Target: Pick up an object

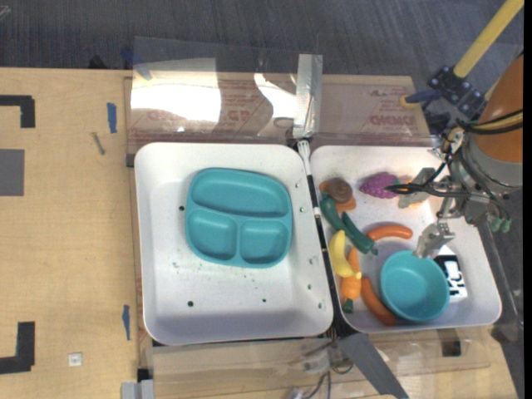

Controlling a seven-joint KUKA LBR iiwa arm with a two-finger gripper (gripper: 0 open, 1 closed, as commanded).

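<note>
You have a single fixed camera, mounted above the bench [58, 223] and looking down at a slant, so the far edge of the scene sits at the top of the frame and the near edge at the bottom. It stands far enough back to take in both white bins side by side: the left bin [158, 248] near frame centre, the right bin [482, 306] toward the right edge. The arm [503, 131] enters from your right side of the frame. Dark floor [249, 7] fills the strip beyond the bench.
</note>
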